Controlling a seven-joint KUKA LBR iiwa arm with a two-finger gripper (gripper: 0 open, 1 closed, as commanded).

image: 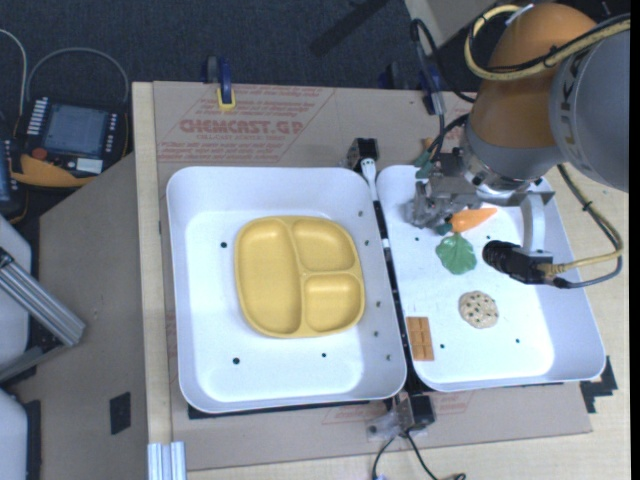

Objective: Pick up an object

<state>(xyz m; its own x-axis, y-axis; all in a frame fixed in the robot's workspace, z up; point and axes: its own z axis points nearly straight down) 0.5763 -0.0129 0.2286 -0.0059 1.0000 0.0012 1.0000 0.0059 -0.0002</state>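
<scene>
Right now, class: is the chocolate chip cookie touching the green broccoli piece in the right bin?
Apart. The camera view shows the chocolate chip cookie lying below the green broccoli piece, with a bare strip of the right bin floor between them.

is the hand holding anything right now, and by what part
Cannot be told. The hand sits low in the right bin beside the carrot; nothing visibly sits between its fingers.

The bench [250, 118] has a brown cardboard cover with red print near its far edge. Two white bins lie on it side by side: the left bin [190, 268] and the right bin [540, 348], touching.
</scene>
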